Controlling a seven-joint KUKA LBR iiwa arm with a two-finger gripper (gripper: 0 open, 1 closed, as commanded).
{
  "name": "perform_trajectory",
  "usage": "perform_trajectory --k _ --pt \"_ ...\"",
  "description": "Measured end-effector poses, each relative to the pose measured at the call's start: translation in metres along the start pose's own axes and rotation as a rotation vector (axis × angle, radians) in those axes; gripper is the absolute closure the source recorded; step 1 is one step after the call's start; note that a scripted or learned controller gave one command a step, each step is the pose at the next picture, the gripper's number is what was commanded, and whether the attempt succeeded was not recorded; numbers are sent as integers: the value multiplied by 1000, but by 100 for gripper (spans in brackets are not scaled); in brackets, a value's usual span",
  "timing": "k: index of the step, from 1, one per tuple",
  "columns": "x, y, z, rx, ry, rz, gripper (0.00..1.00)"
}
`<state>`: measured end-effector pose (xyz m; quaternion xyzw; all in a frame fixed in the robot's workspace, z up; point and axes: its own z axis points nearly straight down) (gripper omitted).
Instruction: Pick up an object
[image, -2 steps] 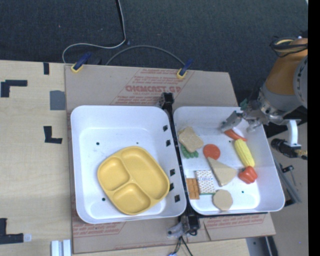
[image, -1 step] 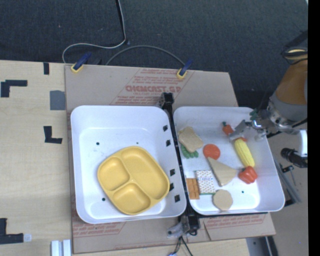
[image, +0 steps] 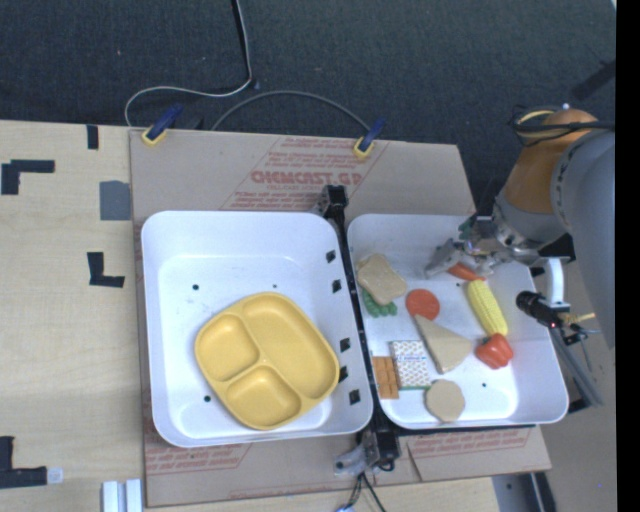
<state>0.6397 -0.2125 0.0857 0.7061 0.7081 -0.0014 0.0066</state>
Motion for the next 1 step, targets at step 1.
perform_trajectory --k 1 --pt "-13 -69 -1 6 8 5 0"
